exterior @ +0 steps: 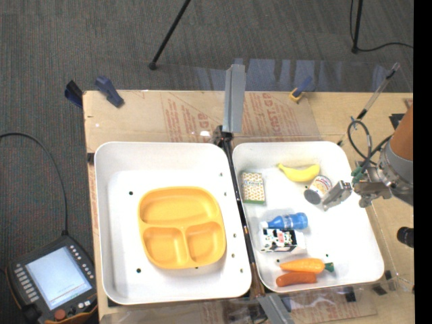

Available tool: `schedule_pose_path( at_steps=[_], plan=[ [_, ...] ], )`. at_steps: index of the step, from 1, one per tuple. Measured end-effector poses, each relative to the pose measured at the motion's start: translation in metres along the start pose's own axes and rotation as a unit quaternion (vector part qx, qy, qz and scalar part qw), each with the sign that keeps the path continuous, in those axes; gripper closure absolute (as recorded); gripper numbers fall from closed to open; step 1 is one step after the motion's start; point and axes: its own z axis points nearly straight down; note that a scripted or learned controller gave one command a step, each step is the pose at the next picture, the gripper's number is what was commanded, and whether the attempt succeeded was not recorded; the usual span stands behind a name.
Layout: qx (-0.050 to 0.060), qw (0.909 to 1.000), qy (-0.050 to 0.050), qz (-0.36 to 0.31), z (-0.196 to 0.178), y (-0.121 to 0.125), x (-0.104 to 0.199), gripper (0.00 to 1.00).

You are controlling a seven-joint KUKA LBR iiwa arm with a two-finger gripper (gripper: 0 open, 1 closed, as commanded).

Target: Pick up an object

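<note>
While the gripper [335, 196] hangs over the right bin [370, 248] near its right wall, no object sits between its fingers, and whether they are set wide or narrow cannot be told from this slant.

The nearest candidate is the small can [317, 190], lying on its side in the far right part of the bin, just beside the gripper tip and possibly touching it. The banana [300, 172] lies just beyond the can, toward the far wall.

Recommended procedure, as a judgement from this view:
1. Centre the fingers over the can's round body, not its end face.
2. Set the closing direction across the can's axis so it cannot roll out.
3. Descend straight; a slanted approach is likely to push the can into the banana.

Surrounding items in the same bin: a green card box [253, 187] near the left wall; a blue bottle [286, 221] and a cow-pattern carton [279, 239] at the middle, nearly touching; a carrot [306, 265] and a sausage [295, 279] along the near wall. These stand well apart from the can and should not obstruct.

The left bin [112, 181] carries a yellow divided plate [181, 225]. Both bins rest on the desk [169, 113].
</note>
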Motion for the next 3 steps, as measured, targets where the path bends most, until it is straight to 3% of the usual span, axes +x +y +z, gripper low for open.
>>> schedule_pose_path(
  at_steps=[1,2,3],
  plan=[
    [0.000,0.9986,0.000,-0.052,0.114,0.081,0.034,0.00],
    [-0.003,0.9968,0.001,-0.080,0.120,0.123,-0.020,0.00],
    [-0.002,0.9970,-0.003,-0.077,0.120,0.122,0.067,0.00]
  ],
)
